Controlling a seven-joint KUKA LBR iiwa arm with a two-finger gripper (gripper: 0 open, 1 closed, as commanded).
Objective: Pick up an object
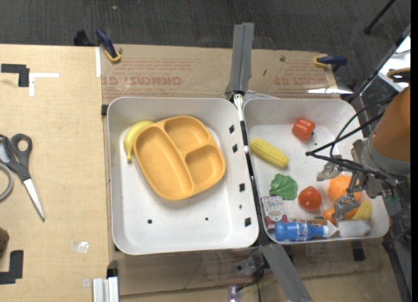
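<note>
The right bin holds a red pepper, a corn cob, a green leafy piece, a red tomato, an orange fruit, a small printed carton and a blue bottle lying along the front wall. My gripper hangs low over that bin's near right corner, right beside the orange fruit and above a small orange and yellow piece. Cables and the wrist cover much of that corner.
The left bin carries a yellow divided plate with a banana tucked against its left rim. Scissors lie on the wooden bench at far left. Blue clamps hold cardboard behind the bins.
</note>
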